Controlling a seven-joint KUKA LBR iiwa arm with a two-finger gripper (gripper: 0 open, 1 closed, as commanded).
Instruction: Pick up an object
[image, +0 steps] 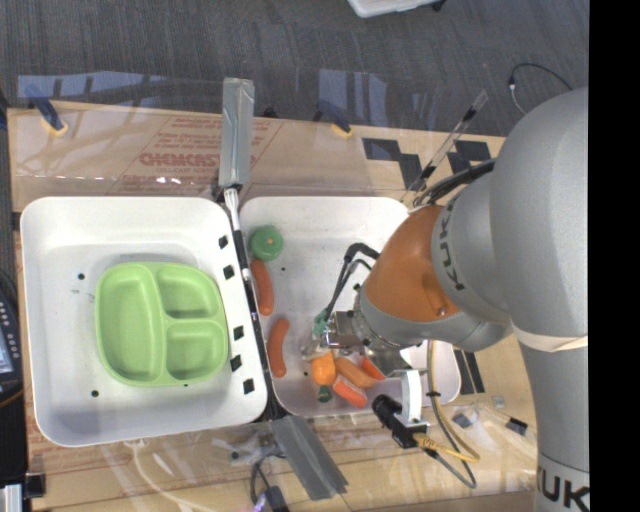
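Your tool (335, 345) stood low in the right bin (310, 215), directly over the orange pile (335, 375) at its near edge; whether it gripped anything, I could not tell.

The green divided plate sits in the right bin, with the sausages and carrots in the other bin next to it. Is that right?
Not quite. The camera view shows the green divided plate in the left bin, not the right one. The rest holds: the sausages and the carrots lie in the other bin, the right bin, where the arm reaches in.
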